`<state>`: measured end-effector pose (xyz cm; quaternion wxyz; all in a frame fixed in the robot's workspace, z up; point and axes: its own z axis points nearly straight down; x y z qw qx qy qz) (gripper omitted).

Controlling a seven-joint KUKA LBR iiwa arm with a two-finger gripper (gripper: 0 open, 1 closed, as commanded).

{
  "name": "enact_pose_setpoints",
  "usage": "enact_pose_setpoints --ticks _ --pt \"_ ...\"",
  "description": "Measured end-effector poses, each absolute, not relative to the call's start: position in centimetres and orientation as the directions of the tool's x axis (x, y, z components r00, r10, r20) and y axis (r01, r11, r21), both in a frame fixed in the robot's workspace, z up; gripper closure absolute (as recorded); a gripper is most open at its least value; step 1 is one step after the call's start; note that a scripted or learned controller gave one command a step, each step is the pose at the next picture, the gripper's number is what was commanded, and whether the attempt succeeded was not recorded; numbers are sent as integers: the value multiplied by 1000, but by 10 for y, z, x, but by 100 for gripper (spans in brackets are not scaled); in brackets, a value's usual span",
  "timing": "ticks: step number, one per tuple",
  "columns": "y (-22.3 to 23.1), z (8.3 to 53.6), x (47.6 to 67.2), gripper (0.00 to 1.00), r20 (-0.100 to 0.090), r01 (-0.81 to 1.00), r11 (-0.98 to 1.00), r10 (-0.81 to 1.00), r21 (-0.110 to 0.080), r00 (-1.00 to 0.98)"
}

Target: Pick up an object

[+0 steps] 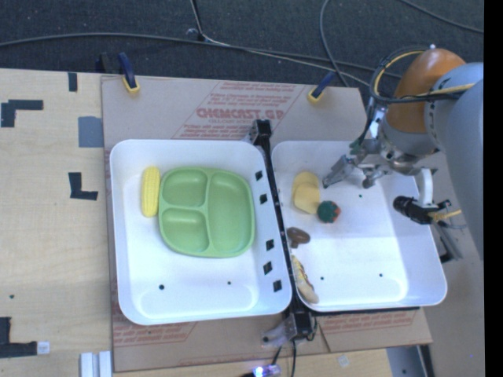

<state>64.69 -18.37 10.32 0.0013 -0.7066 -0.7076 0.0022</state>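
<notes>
Near edge of right white plastic bin [424, 289]: speckled banana-like piece [303, 281] against the left wall. Farther in, small brown lump [297, 236], then round green-and-red ball [328, 210] touching pale yellow rounded block [306, 192]. Farther right, two-finger metal gripper [357, 174], spread open, empty, above the bin floor. Block and ball just left of the fingertips, slightly nearer.

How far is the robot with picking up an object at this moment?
Done: nothing lifted yet. In hand: the gripper hangs open over the right bin, holding nothing. Left: closing on an item, perhaps the nearby yellow object or the small green and red ball.
</notes>
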Motion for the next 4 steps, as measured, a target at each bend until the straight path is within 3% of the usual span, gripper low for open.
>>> enact_pose_setpoints --ticks 1,2,4 --pt "-183 116 648 100 -2 1000 3 1000 -2 -3" --pt "-187 164 642 100 -1 1000 1 1000 2 -1" --pt "-187 262 653 100 -2 1000 2 1000 5 -2"
